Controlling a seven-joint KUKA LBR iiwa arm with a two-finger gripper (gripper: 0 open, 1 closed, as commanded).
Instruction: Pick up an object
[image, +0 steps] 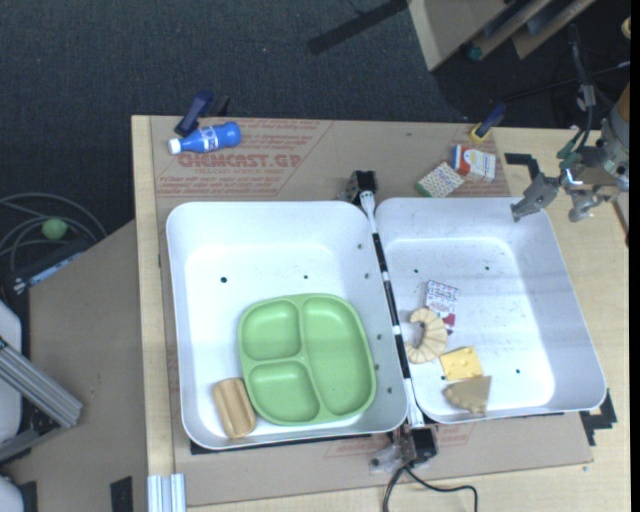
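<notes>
Gripper hovers spread and holding nothing above the right bin's far right corner. Its likeliest targets, the yellow block and pretzel-like toy, lie well apart from it, nearer the camera and leftward.

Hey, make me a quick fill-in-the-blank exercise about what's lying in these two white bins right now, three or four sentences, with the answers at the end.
1. The green divided plate lies in the ____ bin.
2. That plate has ____ compartments.
3. The yellow cheese-like wedge lies in the ____ bin.
4. The blue and white bottle lies on the bench, ____ both bins.

Missing words: left; three; right; outside
</notes>
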